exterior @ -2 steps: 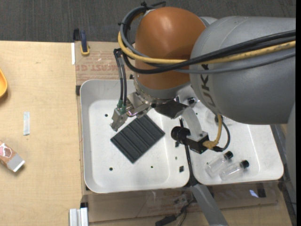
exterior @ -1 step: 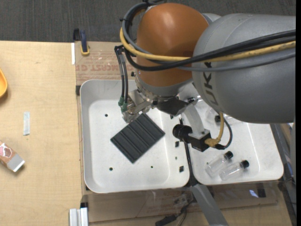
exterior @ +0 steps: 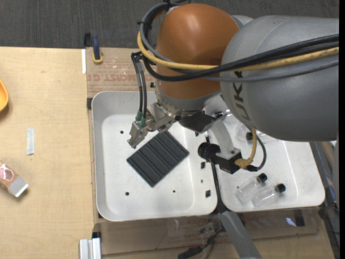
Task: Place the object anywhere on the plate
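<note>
Grey arm (exterior: 280, 74) reaches leftward, tool (exterior: 136, 135) pointing down.

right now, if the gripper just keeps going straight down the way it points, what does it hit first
Most likely the bare floor of the left bin, just beside the dark ribbed plate. The gripper points down-left at the plate's upper-left edge; depth is unclear, so it might clip that edge.

the arm (exterior: 242, 74) is looming over both bins, blocking their back halves, while bare floor is lying open along the left bin (exterior: 108, 198) around the dark ribbed plate (exterior: 157, 157).
</note>
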`<action>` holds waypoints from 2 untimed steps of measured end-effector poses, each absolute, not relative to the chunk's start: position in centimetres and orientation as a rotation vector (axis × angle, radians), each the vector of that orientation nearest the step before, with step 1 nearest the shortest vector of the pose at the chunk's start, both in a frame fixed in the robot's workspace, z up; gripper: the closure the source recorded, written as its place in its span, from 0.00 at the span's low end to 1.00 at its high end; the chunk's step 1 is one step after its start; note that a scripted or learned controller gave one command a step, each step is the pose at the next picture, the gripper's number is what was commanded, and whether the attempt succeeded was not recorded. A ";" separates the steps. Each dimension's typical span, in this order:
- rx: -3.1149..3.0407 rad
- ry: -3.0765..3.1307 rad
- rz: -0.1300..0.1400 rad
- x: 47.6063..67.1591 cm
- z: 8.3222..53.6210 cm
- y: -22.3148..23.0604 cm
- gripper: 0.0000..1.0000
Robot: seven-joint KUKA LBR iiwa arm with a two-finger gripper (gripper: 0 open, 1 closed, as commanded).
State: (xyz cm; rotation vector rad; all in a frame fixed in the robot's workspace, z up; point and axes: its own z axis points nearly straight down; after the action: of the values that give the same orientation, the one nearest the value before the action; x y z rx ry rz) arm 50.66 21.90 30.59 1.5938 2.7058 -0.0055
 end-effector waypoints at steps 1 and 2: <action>1.596 2.704 -0.010 50.8 31.4 21.8 1.00; 1.596 2.704 -0.010 50.8 31.4 21.8 0.00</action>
State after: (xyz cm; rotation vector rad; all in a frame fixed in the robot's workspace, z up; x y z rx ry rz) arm 50.76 21.77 31.36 1.5965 2.7044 -0.0102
